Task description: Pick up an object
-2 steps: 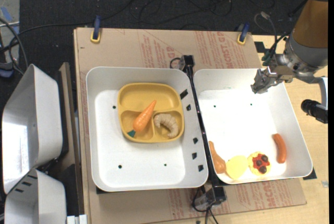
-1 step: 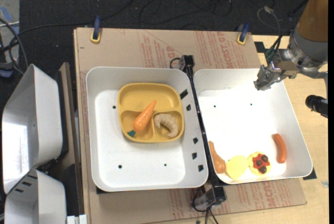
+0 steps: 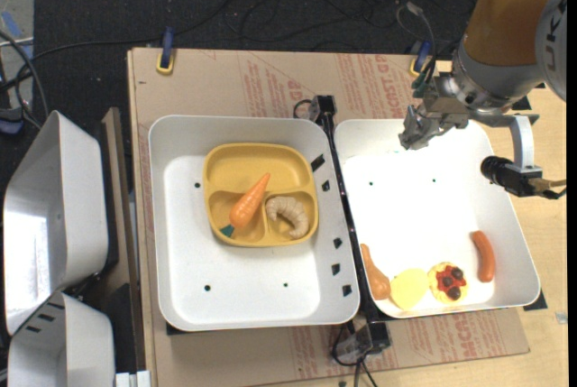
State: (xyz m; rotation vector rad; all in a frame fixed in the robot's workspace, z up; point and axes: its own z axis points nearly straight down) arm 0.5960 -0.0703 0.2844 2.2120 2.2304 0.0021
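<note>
The gripper [image 3: 413,139] hovers above the right bin's [image 3: 424,205] far edge; I cannot tell its jaw state. The toy sausage [image 3: 485,255] lies well below the jaws, apart from other items, so descend centred over it.

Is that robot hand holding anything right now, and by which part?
Nothing is held. The gripper hangs over the back edge of the right bin with nothing between its fingers; the toy foods lie along that bin's front edge and in the yellow tray.

Two white bins [image 3: 185,290] sit on a brown board [image 3: 270,78] (black cables [image 3: 225,6] trail behind).
</note>
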